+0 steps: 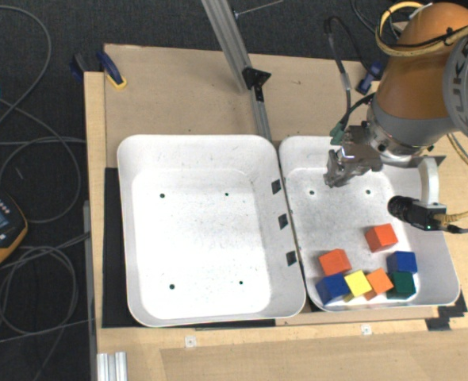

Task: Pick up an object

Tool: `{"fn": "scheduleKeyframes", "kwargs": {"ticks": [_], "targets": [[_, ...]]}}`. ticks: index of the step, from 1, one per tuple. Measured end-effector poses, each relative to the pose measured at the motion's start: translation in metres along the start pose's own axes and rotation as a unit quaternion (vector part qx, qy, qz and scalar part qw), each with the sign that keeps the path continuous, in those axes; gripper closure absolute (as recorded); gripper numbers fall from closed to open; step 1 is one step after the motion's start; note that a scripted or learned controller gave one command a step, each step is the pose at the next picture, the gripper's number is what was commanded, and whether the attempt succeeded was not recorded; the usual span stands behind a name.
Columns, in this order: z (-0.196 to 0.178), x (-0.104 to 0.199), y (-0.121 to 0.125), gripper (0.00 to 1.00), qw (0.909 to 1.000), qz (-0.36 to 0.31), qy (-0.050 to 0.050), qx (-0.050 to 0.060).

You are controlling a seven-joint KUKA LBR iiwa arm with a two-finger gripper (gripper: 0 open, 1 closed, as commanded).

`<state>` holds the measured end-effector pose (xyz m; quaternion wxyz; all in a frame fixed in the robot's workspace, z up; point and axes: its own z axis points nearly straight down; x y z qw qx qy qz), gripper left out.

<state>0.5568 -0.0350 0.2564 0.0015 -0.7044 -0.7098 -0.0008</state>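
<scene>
Fingers [339, 171] hang over the far end of the right bin [313, 153]; we cannot tell whether they are parted, and nothing shows between them. Our nearest target, the lone orange block [381, 236], lies nearer the camera and rightward, the other blocks [361, 280] beyond it.

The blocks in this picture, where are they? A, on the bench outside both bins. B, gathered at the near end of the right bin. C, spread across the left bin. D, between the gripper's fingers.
B: the orange block, blue block, yellow block and the rest cluster at the right bin's near end, with the gripper hanging over its far end.
</scene>
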Motion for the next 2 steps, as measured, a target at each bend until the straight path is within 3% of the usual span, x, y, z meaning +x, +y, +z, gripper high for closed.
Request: {"fn": "scheduleKeyframes", "kwargs": {"ticks": [2], "targets": [[0.016,0.107,0.023,1.0,1.0,0.001,-0.001,-0.001]]}}
